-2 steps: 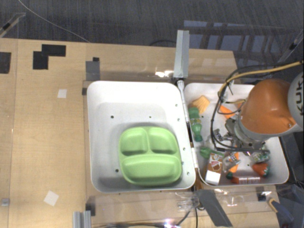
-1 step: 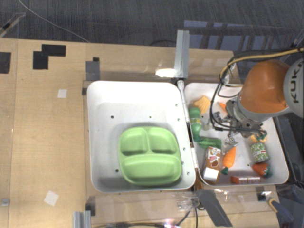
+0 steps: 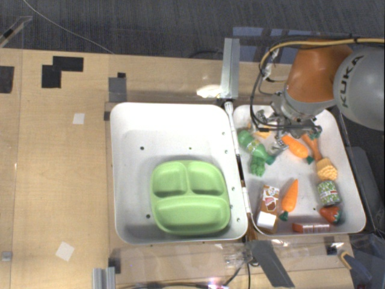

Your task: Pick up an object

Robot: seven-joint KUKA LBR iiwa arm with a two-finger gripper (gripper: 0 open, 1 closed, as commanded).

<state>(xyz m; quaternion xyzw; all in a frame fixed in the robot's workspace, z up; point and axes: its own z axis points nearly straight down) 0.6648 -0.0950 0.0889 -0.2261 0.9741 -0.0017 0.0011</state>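
**A:** What stood where? Start big.

**B:** The bench (image 3: 54, 179) carried two white bins. The left bin (image 3: 129, 125) held a green divided plate (image 3: 189, 197). The right bin (image 3: 355, 203) held the toys, and the arm (image 3: 319, 77) hung over its far end, with the gripper (image 3: 284, 131) low among them.

**A:** Holding anything?

**B:** I couldn't tell; the wrist hid that. An orange toy carrot (image 3: 295, 147) lay just under it, green toy vegetables (image 3: 254, 152) beside, a second carrot (image 3: 290, 195) and a small carton (image 3: 269, 200) nearer the front.

**A:** The risk?

**B:** Crowding, I judged. The pieces lay touching, so closing might have pinched two, or nudged the round carrot aside.
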